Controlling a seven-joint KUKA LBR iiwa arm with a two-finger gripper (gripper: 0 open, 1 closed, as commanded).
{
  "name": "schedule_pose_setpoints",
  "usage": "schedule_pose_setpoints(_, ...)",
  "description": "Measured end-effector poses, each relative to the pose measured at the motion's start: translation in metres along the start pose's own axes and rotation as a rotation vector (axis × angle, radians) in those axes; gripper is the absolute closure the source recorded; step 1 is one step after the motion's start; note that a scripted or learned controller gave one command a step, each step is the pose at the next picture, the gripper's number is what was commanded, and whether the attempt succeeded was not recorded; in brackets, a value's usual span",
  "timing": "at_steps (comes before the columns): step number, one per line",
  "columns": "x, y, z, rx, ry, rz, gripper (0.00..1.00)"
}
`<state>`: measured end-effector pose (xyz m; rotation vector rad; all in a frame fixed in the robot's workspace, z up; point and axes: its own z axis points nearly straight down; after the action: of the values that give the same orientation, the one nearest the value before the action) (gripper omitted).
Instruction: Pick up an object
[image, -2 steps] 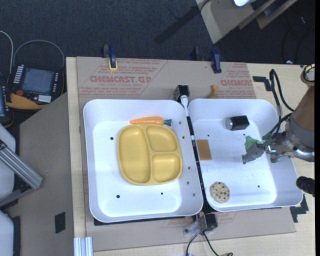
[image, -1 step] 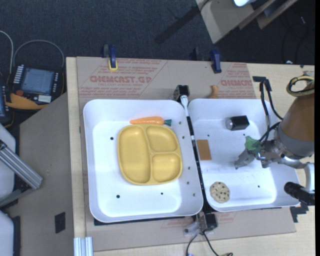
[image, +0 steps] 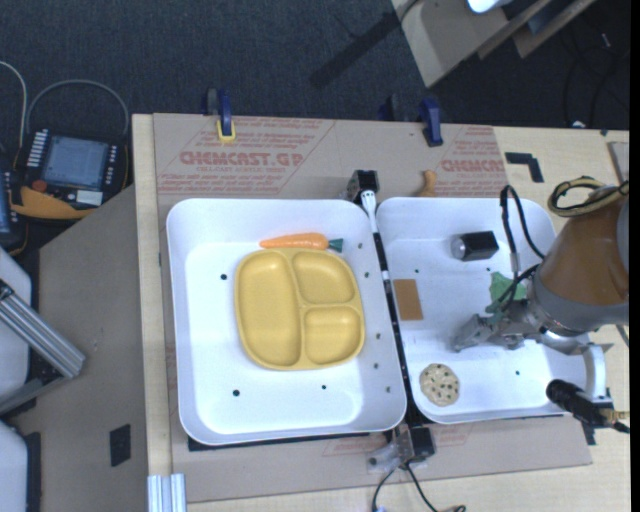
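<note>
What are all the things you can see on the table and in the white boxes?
Bins: two, white, side by side on the bench.
Divided plate: one, yellow, middle of left bin.
Carrot: one, orange, just behind the plate.
Cookie: one, tan with dark chips, front of right bin.
Flat card: one, brown, right bin's left side.
Block: one, black, back of right bin.
Green item: one, partly hidden by the arm.
Tool: one, grey, low in right bin.

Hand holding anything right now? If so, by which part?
Nothing visible between the fingers of the hand; it sits low over the right bin floor, apart from the cookie.
</note>
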<state>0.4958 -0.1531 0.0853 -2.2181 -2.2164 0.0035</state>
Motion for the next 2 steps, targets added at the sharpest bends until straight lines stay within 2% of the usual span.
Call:
schedule_pose_setpoints(1, 0.000, 0.001, -0.013, -0.006, -0.003, 0.000, 1.00)
schedule_pose_setpoints(2, 0.009, 0.005, -0.062, -0.011, -0.005, -0.003, 1.00)
